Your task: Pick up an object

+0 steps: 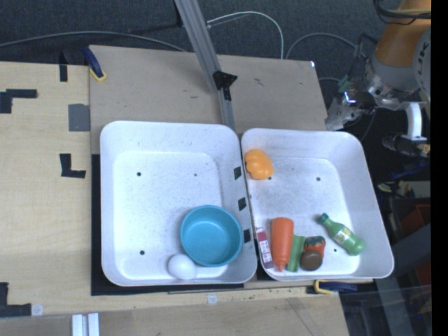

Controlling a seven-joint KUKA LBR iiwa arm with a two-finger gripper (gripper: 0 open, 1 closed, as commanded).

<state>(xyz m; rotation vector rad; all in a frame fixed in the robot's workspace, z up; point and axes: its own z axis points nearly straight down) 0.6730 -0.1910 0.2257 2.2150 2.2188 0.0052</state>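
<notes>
In the right bin [364,187], an orange fruit [258,164] lies at the far left corner. Along the near wall sit a red-and-white tube [263,248], an orange carrot [281,242], a small green and brown toy [311,253] and a green bottle [342,234]. The left bin [140,152] holds a blue bowl [210,235] with a white ball [182,265] touching its near left side. My gripper [341,109] hangs outside the bins, just past the right bin's far right corner, with the grey and orange arm [402,44] above it.
A grey metal pole [199,40] slants down to the seam between the bins at their far edge. Cables [280,30] loop over the dark floor behind the bench. Black tape marks [70,166] sit on the wooden surface left of the bins.
</notes>
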